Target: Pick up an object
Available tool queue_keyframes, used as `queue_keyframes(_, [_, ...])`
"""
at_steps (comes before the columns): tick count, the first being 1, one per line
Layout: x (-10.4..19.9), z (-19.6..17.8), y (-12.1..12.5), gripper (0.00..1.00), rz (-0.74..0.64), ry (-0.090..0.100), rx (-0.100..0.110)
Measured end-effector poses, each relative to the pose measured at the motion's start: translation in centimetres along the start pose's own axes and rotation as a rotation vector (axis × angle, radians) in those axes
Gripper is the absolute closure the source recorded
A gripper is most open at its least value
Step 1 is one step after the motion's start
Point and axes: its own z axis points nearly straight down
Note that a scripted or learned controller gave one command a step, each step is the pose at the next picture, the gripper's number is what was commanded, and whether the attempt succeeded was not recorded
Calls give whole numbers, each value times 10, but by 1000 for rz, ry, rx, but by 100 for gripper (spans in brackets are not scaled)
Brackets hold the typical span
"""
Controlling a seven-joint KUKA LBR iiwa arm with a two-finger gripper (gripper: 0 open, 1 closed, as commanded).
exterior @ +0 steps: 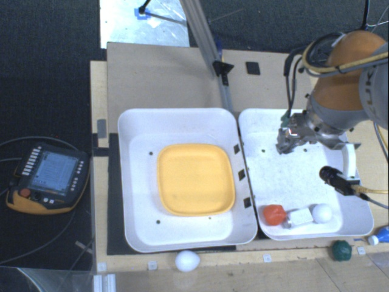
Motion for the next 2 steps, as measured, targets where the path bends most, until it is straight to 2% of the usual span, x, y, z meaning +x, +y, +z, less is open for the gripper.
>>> queue_keyframes(2, [109,5,-27,100,0,0,0])
